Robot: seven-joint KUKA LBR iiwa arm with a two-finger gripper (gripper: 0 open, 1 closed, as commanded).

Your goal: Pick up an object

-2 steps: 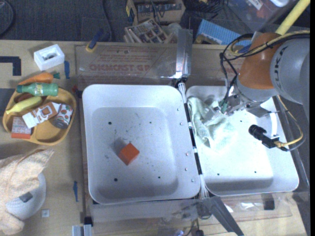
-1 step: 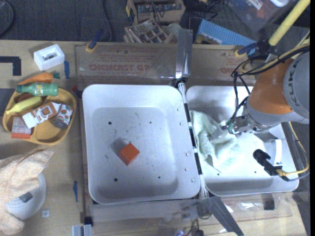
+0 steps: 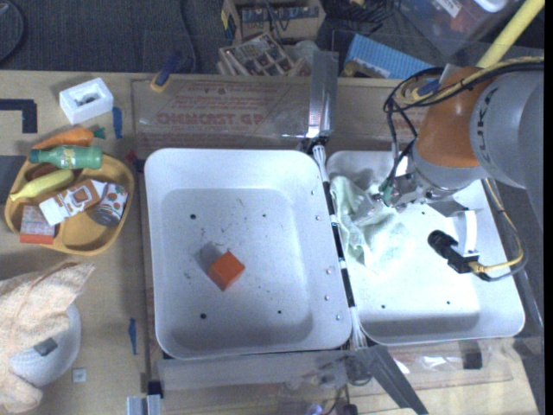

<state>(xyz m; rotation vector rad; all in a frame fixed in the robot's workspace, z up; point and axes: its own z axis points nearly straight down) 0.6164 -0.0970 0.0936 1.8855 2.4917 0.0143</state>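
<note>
Tabletop (image 3: 43, 80) carries two shallow white bins side by side. The left bin (image 3: 160, 171) holds a single orange cube (image 3: 227, 270) near the middle of its floor, well apart from the robot. The right bin (image 3: 484, 318) holds a crumpled pale green cloth (image 3: 371, 240) bunched against its left wall.

The grey arm (image 3: 518, 137) reaches in from the right and hangs over the far part of the right bin. Its hand (image 3: 389, 193) sits low at the upper edge of the cloth, so the step looks like the reach and descent onto a target, with the cloth the likely pick. Nothing shows as lifted.

The next move probably calls for a firm pinch on a raised fold, then a straight lift. A grab at flat fabric may slip off.

The wrist and cabling overhang the hand, so I cannot tell whether it is released or clenched, or whether it touches the cloth. The cloth's pale folds blend into the white floor, which blurs its outline.
</note>
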